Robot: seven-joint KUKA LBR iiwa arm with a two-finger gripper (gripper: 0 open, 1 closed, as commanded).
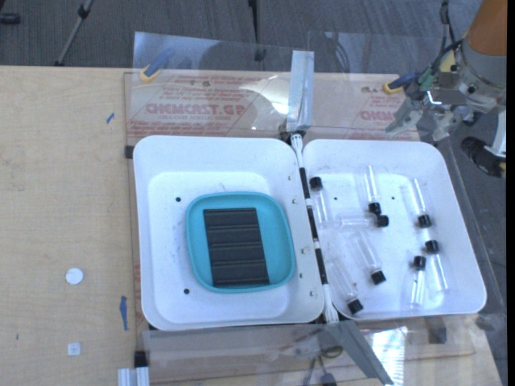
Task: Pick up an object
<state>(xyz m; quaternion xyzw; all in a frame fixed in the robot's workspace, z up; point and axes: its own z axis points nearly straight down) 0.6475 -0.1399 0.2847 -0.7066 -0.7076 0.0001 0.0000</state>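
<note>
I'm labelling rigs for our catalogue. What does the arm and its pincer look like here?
The arm shows an orange band above a pale grey wrist section. Below it the pincer is a cluster of grey metal parts, with thin dark cables looping beside it and small green and blue fittings near its mount.

A pale wooden bench top (60,191) fills the left side, a small white disc (74,277) lying on it. Beyond its far edge runs dark grey carpeted floor (354,2), where thin black tripod legs (80,10) stand. A clear plastic sheet (213,75) catches glare at the back.
</note>
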